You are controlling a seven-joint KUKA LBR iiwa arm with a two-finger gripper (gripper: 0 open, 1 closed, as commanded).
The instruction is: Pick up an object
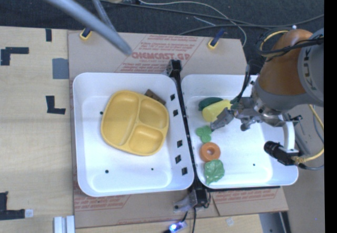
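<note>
The right bin (263, 174) holds a yellow-and-green object (213, 107) near its left wall. Below it lie a small green piece (204, 134), an orange ring (210, 151) and a green leafy piece (214, 171). My gripper (233, 123) hangs low over the middle of this bin, just right of the yellow-and-green object. It is open, with bare bin floor between its fingers. The left fingertip (219, 120) is right next to the yellow end of that object. I cannot tell whether they touch.
The left bin (87, 137) holds a yellow divided plate (135, 122) with a small brown thing (153, 94) peeking out behind it. A black divider (181, 132) separates the bins. The arm's orange band (284, 63) and cables crowd the right bin's right side.
</note>
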